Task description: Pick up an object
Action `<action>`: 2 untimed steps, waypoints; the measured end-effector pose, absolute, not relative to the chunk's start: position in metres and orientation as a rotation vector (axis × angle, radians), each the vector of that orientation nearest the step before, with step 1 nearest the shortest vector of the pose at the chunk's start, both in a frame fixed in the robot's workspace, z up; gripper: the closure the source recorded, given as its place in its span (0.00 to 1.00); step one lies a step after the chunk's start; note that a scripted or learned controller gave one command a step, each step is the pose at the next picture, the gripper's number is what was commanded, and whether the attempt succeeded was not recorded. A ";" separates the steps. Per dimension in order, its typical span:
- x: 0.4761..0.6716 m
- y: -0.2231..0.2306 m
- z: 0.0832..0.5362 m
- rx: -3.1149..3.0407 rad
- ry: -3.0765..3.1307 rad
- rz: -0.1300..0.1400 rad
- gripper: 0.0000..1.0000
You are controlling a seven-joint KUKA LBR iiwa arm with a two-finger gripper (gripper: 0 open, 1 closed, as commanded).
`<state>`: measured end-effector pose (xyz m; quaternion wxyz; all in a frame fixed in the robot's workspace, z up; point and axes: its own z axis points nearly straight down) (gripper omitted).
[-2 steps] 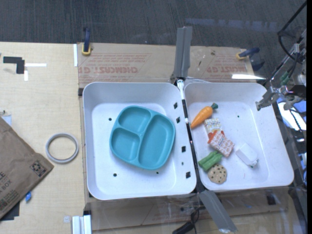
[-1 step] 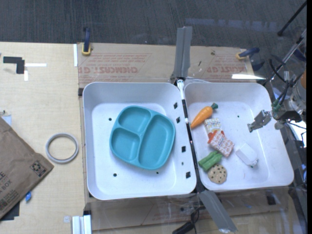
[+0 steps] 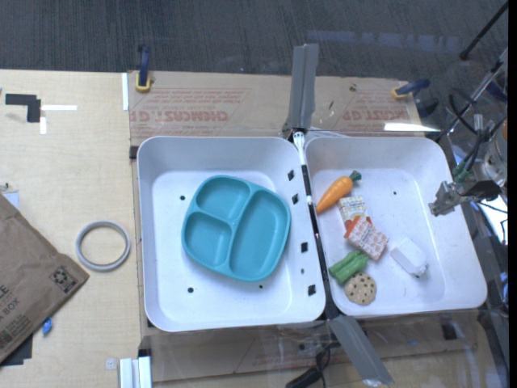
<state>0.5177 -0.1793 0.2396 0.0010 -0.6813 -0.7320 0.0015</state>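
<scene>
- Right bin (image 3: pixel 436 297) has all the small stuff, mostly bunched in its left half, close to the divider w/ the left bin (image 3: pixel 161 297).
- Carrot (image 3: pixel 334 193): long axis runs diagonal, green top pointing up-right toward the far wall, orange tip pointing down-left at the divider.
- Small pale packet (image 3: pixel 351 208) sits just below the carrot. The red/white snack packet (image 3: pixel 367 238) is right under that and looks like it's touching it, long axis tilted from upper-left to lower-right.
- Green veg (image 3: pixel 348 264): lies diagonal too, low end toward the divider, high end tucked by the snack packet.
- Cookie (image 3: pixel 360 288): round and flat, so no real axis. It's just below the green veg, nearest the front wall.
- White block (image 3: pixel 409 257): a bit apart from the others toward mid-bin, long axis upper-left to lower-right.
- Gripper (image 3: pixel 445 200): sits at the right bin's right wall, well apart from the pile, pointing left into the bin. Can't tell if it's spread or pressed together, it's too small and grey on grey. Nothing visible in it.
- Arm barely pokes in from the right edge, w/ cables around it.
- Left bin holds a teal divided plate (image 3: pixel 236 227), lying flat.
- On the counter (image 3: pixel 65 152) to the left: a tape ring (image 3: pixel 102 244) and a cardboard box (image 3: pixel 32 277).
</scene>
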 end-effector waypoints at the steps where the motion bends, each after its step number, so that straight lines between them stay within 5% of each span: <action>1: 0.518 -0.179 0.240 -2.139 -2.298 0.005 0.00; 2: 0.518 -0.180 0.248 -2.140 -2.297 0.007 1.00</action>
